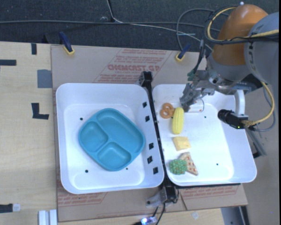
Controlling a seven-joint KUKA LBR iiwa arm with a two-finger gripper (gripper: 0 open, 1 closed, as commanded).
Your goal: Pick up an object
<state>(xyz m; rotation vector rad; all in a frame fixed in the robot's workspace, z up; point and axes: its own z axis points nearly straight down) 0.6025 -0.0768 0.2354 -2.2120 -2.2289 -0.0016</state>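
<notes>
In the right bin [234,165] lie a yellow corn cob [178,120], a small brown pretzel [166,110], a pale yellow cheese block [181,143], a green broccoli piece [178,167] and a pizza slice [190,163]. My gripper [186,103] hangs over the bin's upper left part, just above and to the right of the corn cob's top end. Nothing shows between its fingers.
The left bin [68,125] holds a blue divided plate [111,138]. A black divider with clips [151,125] runs between the bins. Cables loop above the arm at the top right. Cardboard lies under both bins on the wooden bench.
</notes>
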